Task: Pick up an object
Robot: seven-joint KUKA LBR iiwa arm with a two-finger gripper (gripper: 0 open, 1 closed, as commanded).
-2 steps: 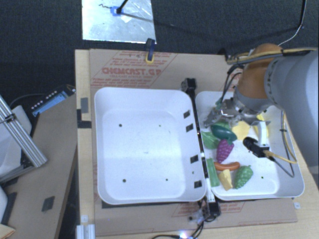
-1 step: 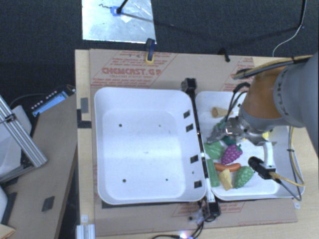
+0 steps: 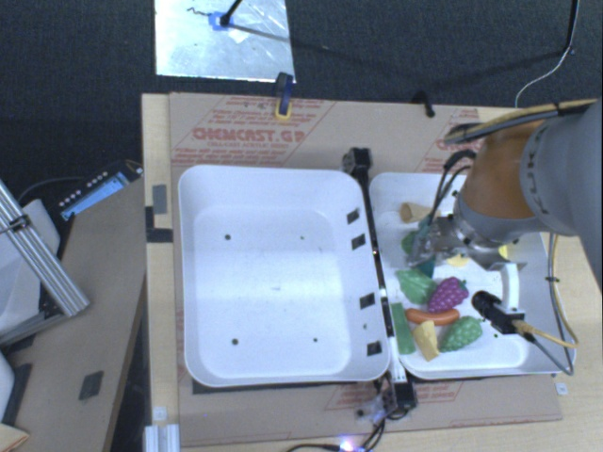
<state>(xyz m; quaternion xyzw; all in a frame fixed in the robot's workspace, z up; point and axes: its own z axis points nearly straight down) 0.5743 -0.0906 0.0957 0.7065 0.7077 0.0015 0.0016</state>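
Your end effector (image 3: 427,247) sits low inside the right bin (image 3: 391,194), at the upper edge of the toy-food pile. The arm (image 3: 551,172) reaches in from the right, its orange band (image 3: 492,179) above the wrist. From this slanted overhead view you cannot tell whether the end effector is open or closed, and nothing can be seen gripped in it, so treat the pick as not yet made. The things to pick all lie in that right bin, crowded toward the wall it shares with the left bin (image 3: 273,281). A dark green piece (image 3: 411,244) lies just beside the end effector and looks like the likeliest target, which would explain the low, close pose. Below it a pale green piece (image 3: 415,283) touches a purple grape bunch (image 3: 448,294). Below those, an orange-red piece (image 3: 431,316), a yellow wedge (image 3: 427,340) and another green piece (image 3: 460,335) are packed together near the front wall. A tan piece (image 3: 412,212) lies apart near the back of the bin and is the easiest to reach cleanly. Because the pile is tight, expect a closing grasp to nudge neighbours or catch two pieces at once. The dividing wall also leaves little room on that side. Both bins rest on a cardboard sheet on the surface (image 3: 245,130), which keeps them side by side.
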